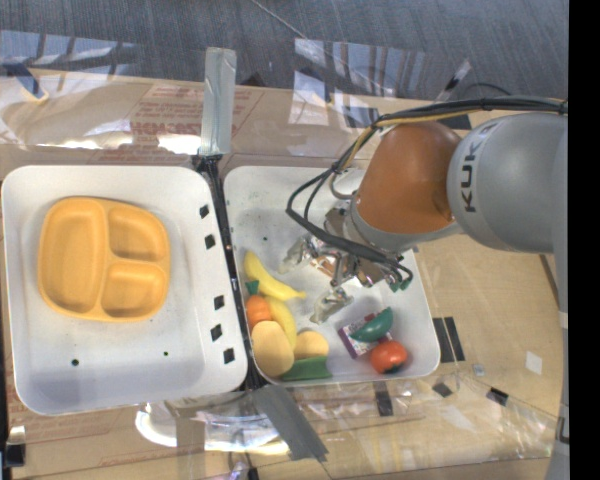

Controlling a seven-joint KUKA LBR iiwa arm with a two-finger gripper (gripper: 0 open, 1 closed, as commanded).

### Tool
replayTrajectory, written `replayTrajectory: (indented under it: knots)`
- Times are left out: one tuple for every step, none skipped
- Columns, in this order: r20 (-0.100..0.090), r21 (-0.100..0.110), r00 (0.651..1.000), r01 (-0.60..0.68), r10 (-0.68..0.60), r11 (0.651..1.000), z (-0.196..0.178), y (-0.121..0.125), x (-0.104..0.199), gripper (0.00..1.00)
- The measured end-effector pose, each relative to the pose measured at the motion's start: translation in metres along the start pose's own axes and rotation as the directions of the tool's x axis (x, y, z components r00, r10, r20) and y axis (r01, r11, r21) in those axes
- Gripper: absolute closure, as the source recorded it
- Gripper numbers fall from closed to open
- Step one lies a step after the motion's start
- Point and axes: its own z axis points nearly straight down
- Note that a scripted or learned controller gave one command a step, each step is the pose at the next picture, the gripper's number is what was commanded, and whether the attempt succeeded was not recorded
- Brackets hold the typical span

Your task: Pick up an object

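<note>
Gripper (325,268) is down inside the right bin (265,193), roughly mid-bin, hanging below the orange band (405,178) of the arm (510,183). Metal fingers (302,253) look spread apart, nothing visible between them. Hedge: the finger area is glare and clutter, so the spread is a best read, not certain. Tips sit over bare white floor, just right of the banana (270,280) and apart from it.

Black cables (315,193) loop from the wrist across the far part of that bin.

Pickable items are all in the near half of the right bin:
- yellow banana, lying along the left wall, pointing right toward the fingers
- orange fruit (259,310) just near-side of the banana, against the left wall
- pale yellow potato-like piece (272,346) in the near-left corner
- small yellow rounded piece (311,345) beside it, on its right
- green piece (305,369) touching the near wall under those two
- purple-wrapped item (356,336) to the right of the cluster
- dark green piece (377,321) just beyond the wrapper, nearest the wrist
- red tomato (388,356) near the near-right corner, touching the wrapper

Left bin (20,268) holds a yellow divided plate (102,258), three compartments, sitting flat in the far-left part.

Both bins rest on a cardboard-covered bench (480,308) with tape strips (218,98) at the joint between the bins.
</note>
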Motion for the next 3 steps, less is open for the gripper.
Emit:
replayTrajectory:
  knots:
    - [0.007,0.007,0.990,-0.138,0.138,0.990,-0.078,-0.047,0.025,0.00]
    - [-0.002,-0.002,1.000,0.020,-0.020,1.000,0.010,-0.001,-0.011,0.00]
    - [0.011,0.015,0.985,0.174,-0.174,0.985,-0.190,-0.062,-0.069,0.00]
